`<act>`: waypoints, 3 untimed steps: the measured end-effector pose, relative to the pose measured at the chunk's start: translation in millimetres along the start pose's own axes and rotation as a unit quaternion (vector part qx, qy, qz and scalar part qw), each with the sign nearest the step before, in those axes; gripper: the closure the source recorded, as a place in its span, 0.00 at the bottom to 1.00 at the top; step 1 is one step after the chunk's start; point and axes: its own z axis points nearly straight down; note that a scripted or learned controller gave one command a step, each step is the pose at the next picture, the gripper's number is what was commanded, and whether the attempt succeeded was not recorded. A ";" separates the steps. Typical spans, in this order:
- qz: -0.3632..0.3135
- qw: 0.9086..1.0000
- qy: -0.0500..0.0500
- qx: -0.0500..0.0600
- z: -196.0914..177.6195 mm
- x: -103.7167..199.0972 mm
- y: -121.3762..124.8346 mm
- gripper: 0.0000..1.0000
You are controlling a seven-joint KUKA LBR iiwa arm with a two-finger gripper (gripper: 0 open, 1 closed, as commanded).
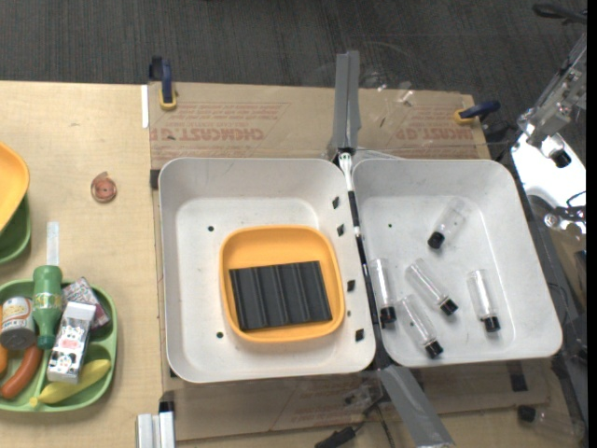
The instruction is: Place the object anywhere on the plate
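Note:
An orange square plate [278, 240] lies in the middle of the left white bin [187, 203]. On it rests a black ridged rectangular object [282, 295], flat and covering most of the plate's floor. The right white bin [504, 194] holds several clear vials with black caps, among them one at the top [448, 224], one in the middle [431, 287] and one to the right [482, 299]. A white and grey part of the arm [552, 152] sits at the right edge, outside the right bin and above its top right corner.
A green tray [104, 367] of toy food with a green bottle [47, 299] stands at the left on the wooden bench. A small pink item [104, 188] lies nearby. Clamps [164, 84] hold the cardboard behind the bins.

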 end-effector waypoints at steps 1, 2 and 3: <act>-0.117 0.993 0.002 -0.002 254.8 34.5 -15.7 1.00; -0.216 0.976 0.000 -0.001 98.2 21.1 -11.9 1.00; -0.335 0.942 -0.001 -0.001 62.4 -3.5 3.2 1.00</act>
